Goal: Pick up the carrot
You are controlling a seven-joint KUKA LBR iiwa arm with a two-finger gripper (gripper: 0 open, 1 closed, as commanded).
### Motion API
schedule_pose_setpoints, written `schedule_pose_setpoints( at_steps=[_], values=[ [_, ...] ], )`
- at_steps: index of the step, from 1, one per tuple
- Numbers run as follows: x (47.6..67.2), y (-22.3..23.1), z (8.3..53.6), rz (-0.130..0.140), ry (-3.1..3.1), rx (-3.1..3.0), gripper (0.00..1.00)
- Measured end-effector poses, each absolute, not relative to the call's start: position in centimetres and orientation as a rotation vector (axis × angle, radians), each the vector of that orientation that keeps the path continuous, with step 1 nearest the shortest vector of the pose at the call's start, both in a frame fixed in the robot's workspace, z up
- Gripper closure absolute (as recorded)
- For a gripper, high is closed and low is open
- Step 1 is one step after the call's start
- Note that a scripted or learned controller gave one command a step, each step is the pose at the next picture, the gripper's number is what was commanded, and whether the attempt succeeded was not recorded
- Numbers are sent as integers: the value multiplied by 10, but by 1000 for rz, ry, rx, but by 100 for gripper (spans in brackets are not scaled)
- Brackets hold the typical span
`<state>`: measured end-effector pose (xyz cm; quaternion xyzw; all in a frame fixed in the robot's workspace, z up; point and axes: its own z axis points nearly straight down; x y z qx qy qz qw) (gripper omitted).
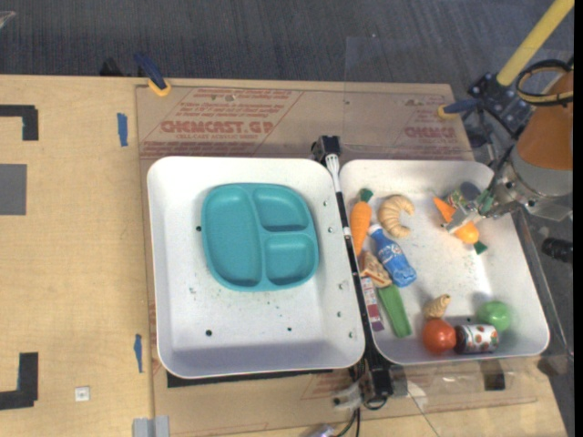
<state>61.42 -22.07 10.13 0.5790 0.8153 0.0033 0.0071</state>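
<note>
The carrot, orange with a green top, lies along the left wall of the right bin, just beside the divider. My gripper hangs over the bin's upper right part, well to the right of the carrot. Two small orange pieces sit right at the gripper; whether it touches either is unclear. The arm's orange band shows above it.
A croissant, blue bottle, green stick, red tomato, small can and green ball share the right bin. The left bin holds a teal divided plate.
</note>
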Motion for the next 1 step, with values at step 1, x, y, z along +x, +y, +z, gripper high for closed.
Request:
schedule_pose_setpoints(
  at_steps=[1],
  values=[
    [619,-134,170,11,2527,1852,100]
  ],
)
